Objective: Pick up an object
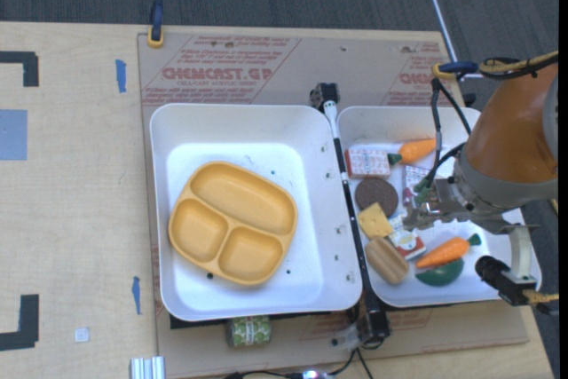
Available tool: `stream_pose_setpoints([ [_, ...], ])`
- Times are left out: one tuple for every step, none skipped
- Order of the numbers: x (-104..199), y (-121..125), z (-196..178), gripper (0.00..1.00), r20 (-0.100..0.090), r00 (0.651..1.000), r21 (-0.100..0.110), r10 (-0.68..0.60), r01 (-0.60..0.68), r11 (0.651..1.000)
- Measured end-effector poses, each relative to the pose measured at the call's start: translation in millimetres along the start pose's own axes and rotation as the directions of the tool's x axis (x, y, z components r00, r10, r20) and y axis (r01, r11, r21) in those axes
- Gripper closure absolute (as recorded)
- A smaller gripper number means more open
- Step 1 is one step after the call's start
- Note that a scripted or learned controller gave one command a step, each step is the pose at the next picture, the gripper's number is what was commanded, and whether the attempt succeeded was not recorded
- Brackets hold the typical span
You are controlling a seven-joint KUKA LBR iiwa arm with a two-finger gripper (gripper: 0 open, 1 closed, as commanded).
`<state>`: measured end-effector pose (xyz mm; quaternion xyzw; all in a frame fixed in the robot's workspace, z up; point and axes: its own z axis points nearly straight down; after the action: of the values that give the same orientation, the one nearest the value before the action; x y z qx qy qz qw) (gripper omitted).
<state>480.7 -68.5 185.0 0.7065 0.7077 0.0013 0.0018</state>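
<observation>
— How many bins (177, 146) are counted on the bench?
— Two white bins are counted. One yellow divided plate (232, 222) is seen in the left one.
— And in the right bin?
— Two toy carrots (415, 150) are counted, one brown disc (376, 192) and one cheese wedge (374, 220).

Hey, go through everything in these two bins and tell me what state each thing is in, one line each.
Yellow divided plate: flat in the left bin, compartments bare.
Upper carrot: lying near the right bin's back.
Lower carrot: lying on a green piece.
Brown disc: lying flat.
Cheese wedge: lying by the bread piece.
Pincer: low over the right bin's toys.
</observation>
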Motion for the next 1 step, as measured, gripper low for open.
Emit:
stream_pose_setpoints([
  [11.3,0.2,-0.1,1.00,-0.001,1.000,0.001,0.000,0.000,1.000],
])
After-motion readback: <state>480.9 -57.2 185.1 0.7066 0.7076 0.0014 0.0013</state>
